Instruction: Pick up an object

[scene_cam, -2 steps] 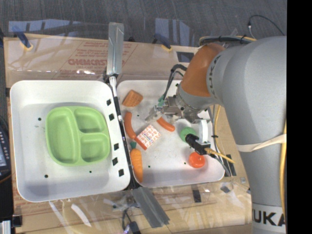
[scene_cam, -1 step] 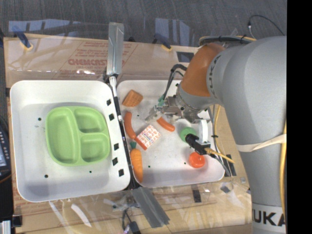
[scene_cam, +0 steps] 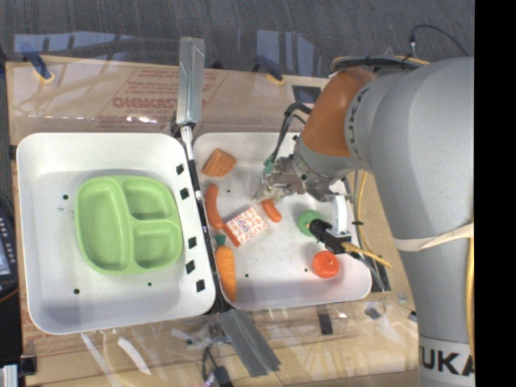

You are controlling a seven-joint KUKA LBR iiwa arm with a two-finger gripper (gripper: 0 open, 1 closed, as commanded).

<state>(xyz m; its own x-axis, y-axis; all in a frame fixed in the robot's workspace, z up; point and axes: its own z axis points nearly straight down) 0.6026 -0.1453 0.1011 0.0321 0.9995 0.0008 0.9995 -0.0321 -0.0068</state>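
My gripper hangs over the right bin, near its middle back, just above a small orange carrot piece. A red-and-white patterned packet lies just left of that piece. An orange wedge sits at the bin's back left. A long orange carrot runs along the left wall, and another carrot lies at the front left. A green round object and a red-orange round one rest at the right side, under my arm.
The left bin holds a green divided plate. A grey divider strip runs between the bins at the back. My arm's large grey body covers the right side of the bench.
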